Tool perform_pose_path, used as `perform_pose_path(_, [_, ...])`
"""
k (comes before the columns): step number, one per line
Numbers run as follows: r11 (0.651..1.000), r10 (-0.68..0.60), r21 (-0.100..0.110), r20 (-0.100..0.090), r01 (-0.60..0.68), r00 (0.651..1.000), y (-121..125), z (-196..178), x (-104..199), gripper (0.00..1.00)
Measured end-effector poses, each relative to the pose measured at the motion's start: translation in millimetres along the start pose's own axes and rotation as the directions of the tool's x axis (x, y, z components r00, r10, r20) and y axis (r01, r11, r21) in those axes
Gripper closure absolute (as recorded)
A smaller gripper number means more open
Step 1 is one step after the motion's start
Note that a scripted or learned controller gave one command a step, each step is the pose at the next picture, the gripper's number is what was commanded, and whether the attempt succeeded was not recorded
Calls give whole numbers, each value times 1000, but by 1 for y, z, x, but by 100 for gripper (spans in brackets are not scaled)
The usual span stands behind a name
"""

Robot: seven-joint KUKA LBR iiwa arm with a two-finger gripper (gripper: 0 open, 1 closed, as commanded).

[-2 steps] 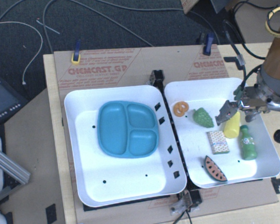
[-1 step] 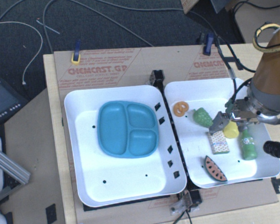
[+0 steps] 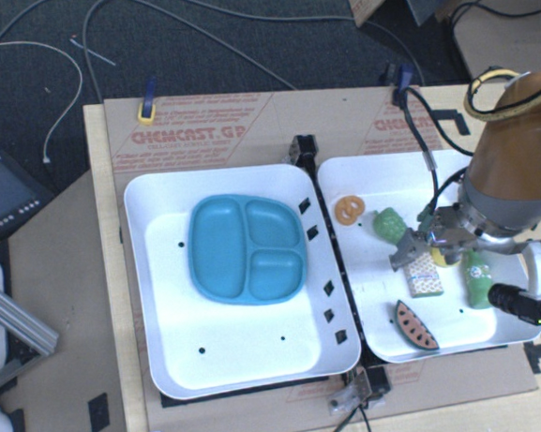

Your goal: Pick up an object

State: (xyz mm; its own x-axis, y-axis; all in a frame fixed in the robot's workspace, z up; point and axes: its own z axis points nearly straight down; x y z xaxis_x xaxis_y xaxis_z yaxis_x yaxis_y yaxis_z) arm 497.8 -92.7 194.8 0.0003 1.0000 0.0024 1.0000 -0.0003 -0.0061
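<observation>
In the right bin (image 3: 380, 342), several small items lie close together: an orange ring (image 3: 349, 210), a green lump (image 3: 388, 224), a pale speckled block (image 3: 425, 279), a green bottle (image 3: 479, 281) and a watermelon-slice piece (image 3: 416, 326). My gripper (image 3: 418, 244) reaches in from the right and hangs low over the bin's middle, just above the speckled block and right of the green lump. The grey and orange wrist (image 3: 510, 156) hides the bin's right part. I see nothing clearly held.
A blue divided plate (image 3: 247, 248) lies in the left bin (image 3: 166, 313). A black divider with clips (image 3: 328, 252) runs between the bins. Cables (image 3: 424, 140) trail to the arm over the back of the right bin.
</observation>
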Motion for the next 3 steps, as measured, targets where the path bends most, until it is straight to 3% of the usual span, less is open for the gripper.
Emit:
perform_pose_path(1, [1000, 0, 1, 0, 0, 1000, 7, 47, -3, 0])
perform_pose_path(2, [1000, 1, -6, 0, -1, 1000, 8, 33, -3, 100])
perform_pose_path(3, [1000, -1, -13, 4, 1, 1000, 11, -28, -10, 100])
